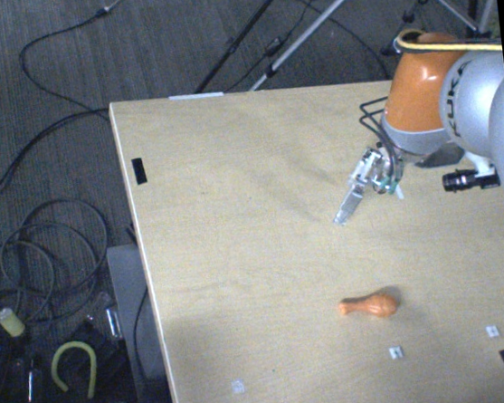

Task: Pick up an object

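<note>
**Gripper above the board, orange object lying apart**

Camera view, looking down at a slant. A pale wooden board [239, 243] covers most of the frame. The arm [458, 98] comes in at the board's right edge, near the far right corner, its orange band plain above the grey wrist. The gripper [345, 213] points down and toward the left, ending over the board's right-middle area. Whether its fingers stand apart or together I cannot tell; they are small and blurred here. Nothing is visible between them.

The orange object [371, 304], bulb-shaped with a narrow neck pointing left, lies flat on the board toward the near edge, right of centre. It is well apart from the gripper, nearer the camera.

A black tag [139, 171] sits by the board's left edge toward the far corner. Small markers [396, 352] dot the near right part.

On the floor left of the board: looped black cables [39, 249] and a yellow-green hook-shaped thing [73, 362].
</note>
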Robot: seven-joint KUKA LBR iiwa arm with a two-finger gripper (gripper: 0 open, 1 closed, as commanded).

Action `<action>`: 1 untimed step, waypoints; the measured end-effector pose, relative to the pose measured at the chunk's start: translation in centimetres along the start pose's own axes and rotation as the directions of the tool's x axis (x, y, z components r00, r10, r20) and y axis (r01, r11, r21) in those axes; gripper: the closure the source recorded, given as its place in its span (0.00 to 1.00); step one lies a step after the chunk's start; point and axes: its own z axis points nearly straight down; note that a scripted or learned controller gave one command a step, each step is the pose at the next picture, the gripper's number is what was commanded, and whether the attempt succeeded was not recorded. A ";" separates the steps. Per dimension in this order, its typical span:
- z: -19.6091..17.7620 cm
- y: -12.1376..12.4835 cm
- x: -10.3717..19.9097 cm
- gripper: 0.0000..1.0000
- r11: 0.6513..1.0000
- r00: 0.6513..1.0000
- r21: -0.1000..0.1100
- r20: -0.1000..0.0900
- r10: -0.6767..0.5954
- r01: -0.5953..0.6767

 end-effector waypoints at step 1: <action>-5.7 -5.0 -0.2 0.00 0.918 0.918 0.001 0.001 0.396 -0.396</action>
